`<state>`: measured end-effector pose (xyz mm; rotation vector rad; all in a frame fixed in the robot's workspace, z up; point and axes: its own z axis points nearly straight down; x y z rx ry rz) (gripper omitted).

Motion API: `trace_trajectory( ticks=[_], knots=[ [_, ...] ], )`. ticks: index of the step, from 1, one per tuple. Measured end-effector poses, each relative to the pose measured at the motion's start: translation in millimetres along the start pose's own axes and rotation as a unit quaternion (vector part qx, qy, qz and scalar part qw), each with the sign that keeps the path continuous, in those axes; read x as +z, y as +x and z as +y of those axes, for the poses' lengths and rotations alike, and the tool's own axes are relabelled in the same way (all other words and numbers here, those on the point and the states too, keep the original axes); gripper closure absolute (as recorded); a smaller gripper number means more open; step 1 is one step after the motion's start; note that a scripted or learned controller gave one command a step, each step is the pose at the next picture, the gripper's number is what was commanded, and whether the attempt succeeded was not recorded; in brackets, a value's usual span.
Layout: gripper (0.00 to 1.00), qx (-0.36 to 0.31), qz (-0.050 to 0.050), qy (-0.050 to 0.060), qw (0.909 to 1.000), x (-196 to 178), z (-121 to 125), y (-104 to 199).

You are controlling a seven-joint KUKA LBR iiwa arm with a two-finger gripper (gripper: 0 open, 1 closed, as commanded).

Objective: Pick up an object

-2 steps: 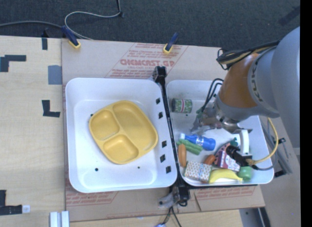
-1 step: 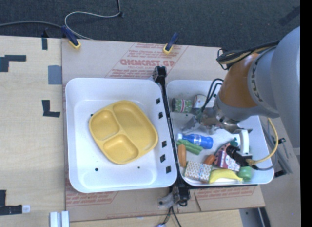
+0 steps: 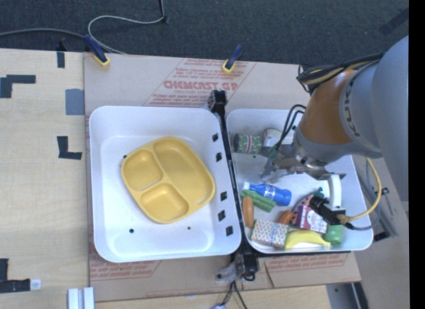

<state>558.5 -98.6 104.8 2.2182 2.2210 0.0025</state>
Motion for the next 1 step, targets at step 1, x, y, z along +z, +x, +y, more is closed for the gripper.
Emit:
trace_trajectory(
  ticks=[1],
  knots=[
    [0.00,0.000,0.000,0.000,1.0000,0.1,0.0,0.0]
  ],
)
